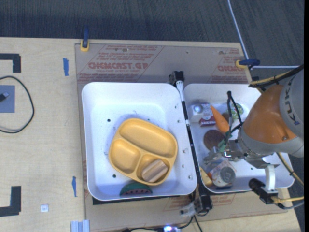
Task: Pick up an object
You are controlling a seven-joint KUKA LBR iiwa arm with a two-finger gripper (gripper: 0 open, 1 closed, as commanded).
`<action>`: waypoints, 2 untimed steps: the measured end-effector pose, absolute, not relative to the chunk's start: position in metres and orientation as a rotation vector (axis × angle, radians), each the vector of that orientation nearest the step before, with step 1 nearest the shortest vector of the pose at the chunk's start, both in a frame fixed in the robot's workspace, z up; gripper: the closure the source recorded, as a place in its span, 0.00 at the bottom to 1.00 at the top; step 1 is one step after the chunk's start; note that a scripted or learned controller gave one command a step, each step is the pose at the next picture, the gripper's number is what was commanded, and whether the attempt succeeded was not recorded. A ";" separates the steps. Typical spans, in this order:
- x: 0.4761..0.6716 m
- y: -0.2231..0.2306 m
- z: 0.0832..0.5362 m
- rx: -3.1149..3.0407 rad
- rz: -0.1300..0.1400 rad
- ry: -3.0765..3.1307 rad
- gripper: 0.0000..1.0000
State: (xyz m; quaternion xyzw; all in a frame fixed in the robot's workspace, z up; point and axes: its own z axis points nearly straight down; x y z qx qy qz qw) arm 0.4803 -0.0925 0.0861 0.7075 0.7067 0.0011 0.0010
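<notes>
I hang my pincer (223,154) low over the right bin's (285,180) clutter, its gape something I cannot tell, because the can (223,176) sits at six o'clock and the carrot (220,120) at twelve.

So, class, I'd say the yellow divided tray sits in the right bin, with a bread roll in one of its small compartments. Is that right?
Not quite. The camera view shows the yellow divided tray in the left bin, not the right one. The rest holds: a bread roll lies in one of its small compartments.
</notes>
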 end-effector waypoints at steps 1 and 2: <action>0.480 -0.093 0.086 2.221 0.004 2.220 0.00; 0.480 -0.093 0.086 2.220 0.005 2.220 0.00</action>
